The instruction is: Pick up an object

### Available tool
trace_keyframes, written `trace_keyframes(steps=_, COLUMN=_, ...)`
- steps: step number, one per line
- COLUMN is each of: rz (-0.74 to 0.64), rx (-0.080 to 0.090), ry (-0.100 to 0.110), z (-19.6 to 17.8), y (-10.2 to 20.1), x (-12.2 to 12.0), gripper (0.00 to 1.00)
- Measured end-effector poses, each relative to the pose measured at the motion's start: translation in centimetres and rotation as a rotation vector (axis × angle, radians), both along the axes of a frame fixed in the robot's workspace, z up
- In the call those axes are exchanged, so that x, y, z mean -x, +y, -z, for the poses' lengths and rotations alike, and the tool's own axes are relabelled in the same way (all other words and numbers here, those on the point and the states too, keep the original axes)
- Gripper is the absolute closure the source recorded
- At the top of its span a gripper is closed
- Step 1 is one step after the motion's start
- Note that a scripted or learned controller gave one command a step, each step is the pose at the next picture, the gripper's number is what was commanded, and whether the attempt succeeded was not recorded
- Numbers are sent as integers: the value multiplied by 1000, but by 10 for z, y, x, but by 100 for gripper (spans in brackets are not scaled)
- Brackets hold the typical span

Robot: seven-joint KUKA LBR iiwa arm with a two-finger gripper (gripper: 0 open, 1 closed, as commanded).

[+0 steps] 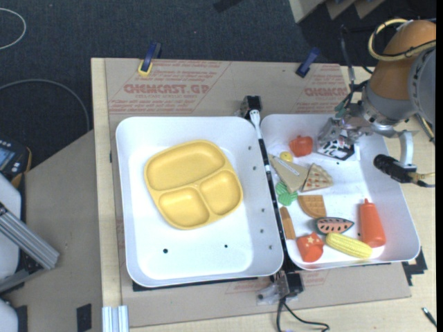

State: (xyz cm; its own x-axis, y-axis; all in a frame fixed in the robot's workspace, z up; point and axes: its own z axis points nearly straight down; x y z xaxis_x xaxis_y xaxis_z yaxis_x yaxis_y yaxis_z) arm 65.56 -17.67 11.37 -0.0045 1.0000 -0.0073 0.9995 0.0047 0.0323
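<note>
Claw (pixel 338 142): upper right of the frame, low over the far part of the right bin (pixel 394 192); whether its fingers are apart or together cannot be told.

Red tomato (pixel 301 146): just left of the claw.

Waffle wedge (pixel 317 178): below the claw, tip toward the top of the frame.

Ketchup bottle (pixel 371 223): right side of the bin, long axis running up and down the frame, nozzle toward the top.

Corn cob (pixel 348 245): lower edge of the bin, lying nearly across the frame, right end slightly lower.

Watermelon slice (pixel 334 225): just above the corn.

Yellow divided plate (pixel 193 184): in the left bin (pixel 138 254), well apart from the claw.

Worktop (pixel 111 185): brown board under both bins.
</note>
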Motion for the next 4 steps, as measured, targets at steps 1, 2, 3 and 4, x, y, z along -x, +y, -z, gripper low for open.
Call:
trace_keyframes(steps=1, rz=2, rx=-7, ry=27, z=-47, y=9, x=2, gripper=100)
trace_keyframes(steps=2, rz=3, rx=-6, ry=26, z=-105, y=15, x=8, gripper=100)
trace_keyframes(steps=3, rz=3, rx=-6, ry=28, z=-112, y=15, x=7, gripper=100)
trace_keyframes(steps=4, rz=1, rx=-9, ry=36, z=-117, y=60, x=47, gripper=100)
